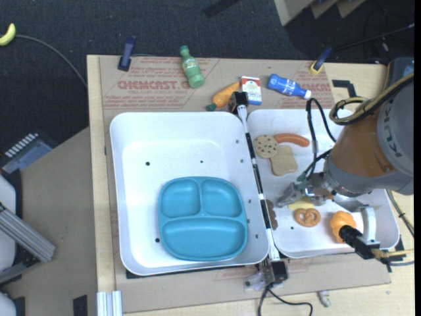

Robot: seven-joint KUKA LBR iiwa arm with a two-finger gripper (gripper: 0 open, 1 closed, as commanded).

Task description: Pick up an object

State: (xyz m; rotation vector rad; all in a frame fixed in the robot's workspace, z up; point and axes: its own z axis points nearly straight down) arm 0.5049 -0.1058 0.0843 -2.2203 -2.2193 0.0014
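Hovering low in the right white plastic bin [388, 232], the grey two-finger gripper [304, 193] sits just above a small brown pretzel-shaped toy [306, 216] near the bin's front edge (finger state: I cannot tell). Judged best: descend straight, centring over the pretzel, avoiding the round orange toy fruit [342, 224] beside it.

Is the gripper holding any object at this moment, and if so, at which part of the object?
It cannot be told. The gripper sits low in the right bin, just above the pretzel, with no object visibly between its tips.
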